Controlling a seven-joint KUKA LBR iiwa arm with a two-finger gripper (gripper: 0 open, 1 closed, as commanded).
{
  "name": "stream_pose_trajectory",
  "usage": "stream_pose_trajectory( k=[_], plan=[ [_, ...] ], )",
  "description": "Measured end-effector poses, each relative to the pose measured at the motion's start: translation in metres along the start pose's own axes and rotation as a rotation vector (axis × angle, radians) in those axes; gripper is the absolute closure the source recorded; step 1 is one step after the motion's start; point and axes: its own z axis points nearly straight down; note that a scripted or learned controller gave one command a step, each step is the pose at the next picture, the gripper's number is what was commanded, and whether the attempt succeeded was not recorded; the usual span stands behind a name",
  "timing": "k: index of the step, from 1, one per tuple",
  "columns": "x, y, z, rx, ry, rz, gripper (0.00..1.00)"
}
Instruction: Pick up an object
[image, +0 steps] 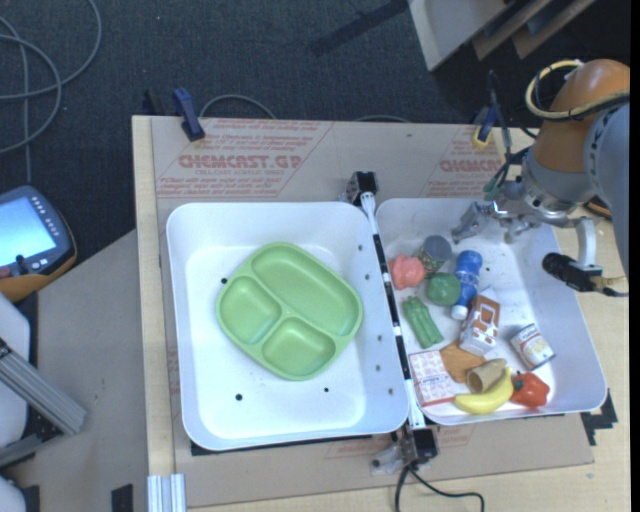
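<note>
My gripper (492, 222) hangs over the far end of the right bin (570, 320), open, with nothing between its fingers. Just below and left of it lie a grey round lid (436, 247), a blue bottle (467, 268), a pink-red lump (407, 270) and a green ball (443, 290). Nearer the front are a green cucumber (422, 322), a small carton (482, 320), a can (532, 346), a brown tube (487, 376), a banana (484, 401) and a red pepper (530, 389).
The left bin (200, 250) holds a green divided plate (290, 310). A clamp (363, 186) sits where the bins meet at the back. A black handle (572, 270) juts from the arm over the right bin's right side.
</note>
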Motion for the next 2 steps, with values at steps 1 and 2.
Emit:
stream_pose_trajectory(
  k=[1,2],
  plan=[
    [-0.033,-0.068,0.015,0.004,0.008,0.004,0.00],
    [0.017,-0.010,-0.072,-0.012,-0.002,-0.005,0.00]
  ],
)
